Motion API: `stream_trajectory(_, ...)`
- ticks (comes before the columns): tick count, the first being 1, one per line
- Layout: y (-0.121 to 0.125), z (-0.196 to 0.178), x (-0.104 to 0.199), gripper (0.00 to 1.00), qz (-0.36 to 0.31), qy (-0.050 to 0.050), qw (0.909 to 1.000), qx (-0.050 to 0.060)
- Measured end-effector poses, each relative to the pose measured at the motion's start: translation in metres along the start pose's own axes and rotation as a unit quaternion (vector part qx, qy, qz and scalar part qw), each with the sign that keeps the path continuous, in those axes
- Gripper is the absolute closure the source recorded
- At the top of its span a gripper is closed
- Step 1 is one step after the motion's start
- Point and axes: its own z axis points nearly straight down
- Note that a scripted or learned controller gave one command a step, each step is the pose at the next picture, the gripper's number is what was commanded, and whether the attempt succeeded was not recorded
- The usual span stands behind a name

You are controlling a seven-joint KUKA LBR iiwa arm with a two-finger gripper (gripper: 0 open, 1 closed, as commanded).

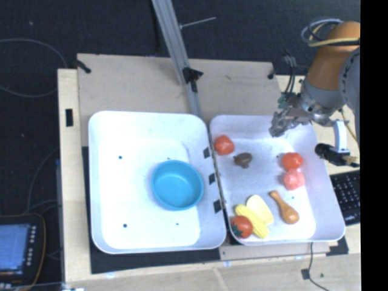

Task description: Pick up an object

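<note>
The gripper (280,128) hangs over the right bin's (260,129) far edge; whether its claw is apart or together I cannot tell. The tomato (292,160) lies near the bin's right edge, closest. Better descend straight, avoiding the pink piece (293,179) just beside.

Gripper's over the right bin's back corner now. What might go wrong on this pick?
The gripper hangs near the right bin's back rim, so descending there risks clipping the rim. The pink item touches a red tomato-like piece; grasping one could nudge the other. The yellow pieces overlap, which invites a double pick.
</note>
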Motion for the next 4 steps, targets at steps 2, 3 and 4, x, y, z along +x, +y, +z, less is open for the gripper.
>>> stream_trajectory(2, 0.011, -0.074, -0.006, 1.00, -0.007, 0.001, 1.0000, 0.002)
stream_trajectory(3, -0.002, -0.065, 0.041, 1.00, -0.006, 0.000, 1.0000, 0.005)
stream_trajectory(4, -0.007, -0.066, 0.096, 1.00, -0.007, 0.001, 1.0000, 0.005)
